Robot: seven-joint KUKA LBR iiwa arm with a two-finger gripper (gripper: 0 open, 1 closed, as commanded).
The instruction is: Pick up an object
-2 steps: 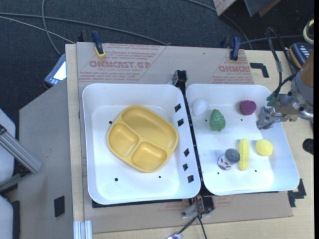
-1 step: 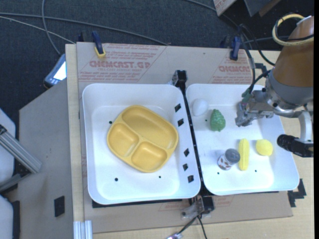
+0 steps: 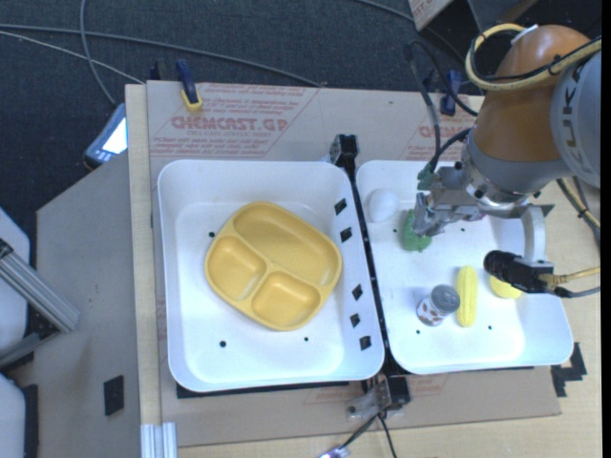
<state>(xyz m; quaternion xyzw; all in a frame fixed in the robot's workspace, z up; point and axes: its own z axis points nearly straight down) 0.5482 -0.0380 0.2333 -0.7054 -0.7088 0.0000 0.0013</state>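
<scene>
**Gripper** (image 3: 431,216): lowered into the far left part of the right bin (image 3: 477,361), with the arm coming in from the right. Whether it is open or closed cannot be told, because the wrist body blocks the view.

**Green item** (image 3: 414,236): the likely pick. It lies on the bin floor at the gripper's near-left side, touching it or partly beneath it. It is small, perhaps a toy vegetable, though too blurred to name. Its long axis seems to run from the far rim toward the near rim, at a slight slant. The gripper probably sits this low in order to try a grasp here. Nothing shows the item lifted.

**White ball** (image 3: 382,203): just left of the gripper, close to the wall between the bins.

**Can** (image 3: 437,305): well apart, on the gripper's near side.

**Yellow stick** (image 3: 467,296): just right of the can, with its long axis running far to near.

**Yellow divided plate** (image 3: 274,265): far left of the gripper, in the left bin (image 3: 191,342), out of the way.

**Bench** (image 3: 248,122): carries both bins.
</scene>
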